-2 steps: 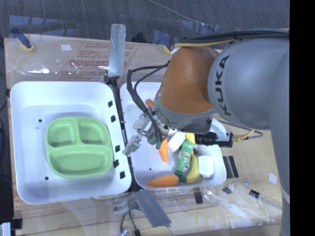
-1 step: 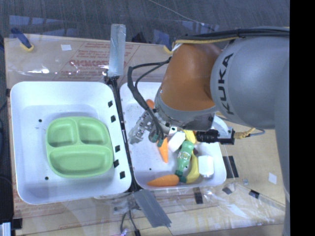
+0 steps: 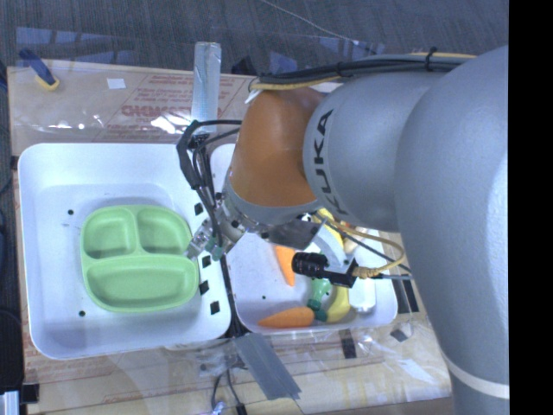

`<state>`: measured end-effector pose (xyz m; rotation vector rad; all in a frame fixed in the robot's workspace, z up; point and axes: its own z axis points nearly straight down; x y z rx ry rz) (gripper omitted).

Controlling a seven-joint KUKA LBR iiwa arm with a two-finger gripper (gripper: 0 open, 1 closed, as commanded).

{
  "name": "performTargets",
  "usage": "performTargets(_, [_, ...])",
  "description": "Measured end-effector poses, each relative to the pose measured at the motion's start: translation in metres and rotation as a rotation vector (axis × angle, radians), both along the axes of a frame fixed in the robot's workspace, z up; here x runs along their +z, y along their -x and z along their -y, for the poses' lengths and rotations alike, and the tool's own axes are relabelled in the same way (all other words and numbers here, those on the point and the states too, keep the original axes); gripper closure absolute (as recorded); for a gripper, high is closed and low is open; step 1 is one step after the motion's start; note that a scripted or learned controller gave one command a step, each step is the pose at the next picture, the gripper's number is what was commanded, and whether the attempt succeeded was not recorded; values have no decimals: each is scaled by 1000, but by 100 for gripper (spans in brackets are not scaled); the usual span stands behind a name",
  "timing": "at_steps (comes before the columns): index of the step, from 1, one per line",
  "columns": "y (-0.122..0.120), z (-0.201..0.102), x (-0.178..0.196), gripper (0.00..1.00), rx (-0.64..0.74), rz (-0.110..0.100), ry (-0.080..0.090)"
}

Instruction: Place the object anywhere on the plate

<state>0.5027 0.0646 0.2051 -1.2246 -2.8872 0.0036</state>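
Claw (image 3: 210, 242) low at the wall between the two bins, mostly hidden under the wrist; open or closed, cannot tell. Just left of it, green plate (image 3: 138, 259) in the left bin (image 3: 39, 175). Right and lower, in the right bin (image 3: 259, 285), orange carrot (image 3: 288, 318), perhaps a banana (image 3: 340, 304) beside.

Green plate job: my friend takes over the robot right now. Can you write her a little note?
Arm: the gripper is over the wall between the two bins; whether it holds anything can't be told.
Things: green plate in the left bin; long orange piece, small orange piece and yellow-and-green piece in the right bin.
Done: no object lies on the plate.
Left: pick one object and set it on the plate.
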Motion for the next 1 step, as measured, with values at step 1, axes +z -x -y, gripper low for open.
performTargets(1, [0,0,0,0,0,1,0])
